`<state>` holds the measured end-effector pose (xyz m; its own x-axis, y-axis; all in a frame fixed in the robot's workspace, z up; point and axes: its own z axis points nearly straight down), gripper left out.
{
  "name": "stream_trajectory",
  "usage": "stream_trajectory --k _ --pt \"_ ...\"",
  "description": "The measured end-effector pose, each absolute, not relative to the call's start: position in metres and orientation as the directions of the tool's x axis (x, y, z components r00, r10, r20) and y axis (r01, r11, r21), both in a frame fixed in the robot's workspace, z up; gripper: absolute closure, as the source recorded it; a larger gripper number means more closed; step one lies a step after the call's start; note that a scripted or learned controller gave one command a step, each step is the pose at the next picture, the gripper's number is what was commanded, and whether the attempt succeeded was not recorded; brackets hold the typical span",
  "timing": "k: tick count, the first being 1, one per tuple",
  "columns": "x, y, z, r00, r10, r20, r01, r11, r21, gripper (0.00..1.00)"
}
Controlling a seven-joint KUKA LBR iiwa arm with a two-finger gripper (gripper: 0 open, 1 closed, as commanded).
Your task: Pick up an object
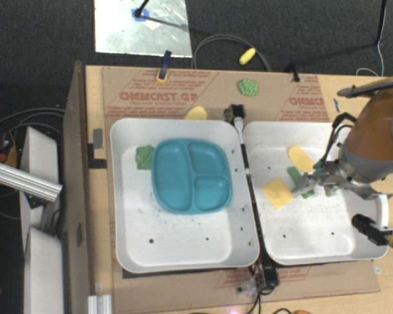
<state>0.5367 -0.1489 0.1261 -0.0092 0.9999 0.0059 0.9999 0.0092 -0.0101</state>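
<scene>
Right bin (314, 244): claw (308, 183) partly hides green piece (293, 174)

Bench (150, 90) under two white bins (183, 254)

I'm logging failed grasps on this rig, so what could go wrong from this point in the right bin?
1. The gripper is down among three crowded things: a green piece, a yellow block and a yellow piece. It may shove them apart or catch two together.
2. The green piece is small and low, so it may slip out on lifting.
3. The blue tray in the left bin is wide and probably hard to pinch if tried next.
</scene>
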Motion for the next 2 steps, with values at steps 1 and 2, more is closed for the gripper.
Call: stream_trajectory --k 1,2 --pt "0.563 -0.190 0.083 -0.001 1.000 -0.002 1.000 0.001 0.005 0.00" --pt "0.630 -0.159 0.086 -0.009 1.000 -0.001 1.000 0.010 0.009 0.00"
